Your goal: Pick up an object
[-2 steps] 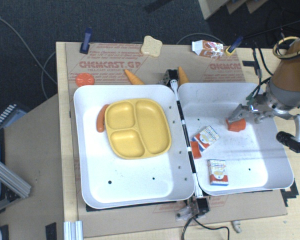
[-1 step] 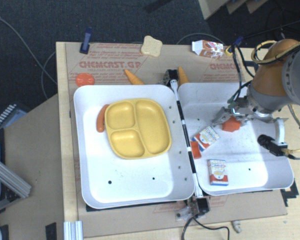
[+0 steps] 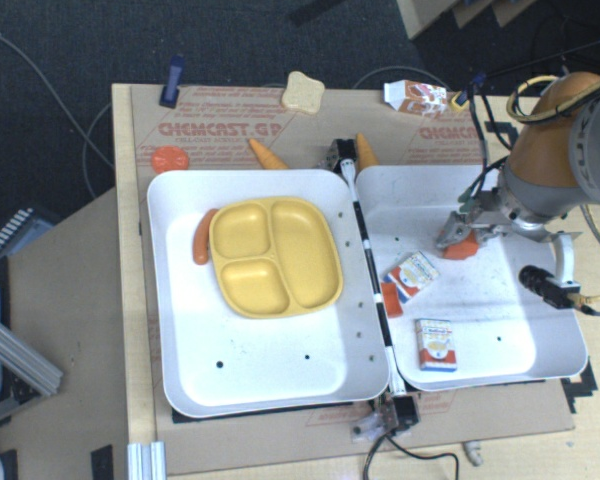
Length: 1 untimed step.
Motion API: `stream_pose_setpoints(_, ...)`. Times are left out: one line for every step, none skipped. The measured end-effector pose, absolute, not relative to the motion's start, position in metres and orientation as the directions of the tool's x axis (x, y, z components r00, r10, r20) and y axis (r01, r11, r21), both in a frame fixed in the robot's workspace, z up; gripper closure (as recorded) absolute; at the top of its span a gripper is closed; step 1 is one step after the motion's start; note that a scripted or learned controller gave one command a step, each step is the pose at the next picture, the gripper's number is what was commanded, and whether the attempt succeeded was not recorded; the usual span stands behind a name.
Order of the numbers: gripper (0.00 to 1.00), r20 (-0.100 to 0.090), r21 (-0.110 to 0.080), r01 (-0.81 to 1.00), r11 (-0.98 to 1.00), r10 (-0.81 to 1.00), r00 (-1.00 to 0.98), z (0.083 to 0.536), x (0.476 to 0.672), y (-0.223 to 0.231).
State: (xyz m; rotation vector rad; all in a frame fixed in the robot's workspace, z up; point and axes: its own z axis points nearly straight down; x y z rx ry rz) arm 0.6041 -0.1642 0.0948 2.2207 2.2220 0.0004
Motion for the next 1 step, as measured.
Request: stream_pose_setpoints(1.0,0.001,0.004,1.0,0.003,1.0,-0.003,0.1862,0.6362,-0.0847)
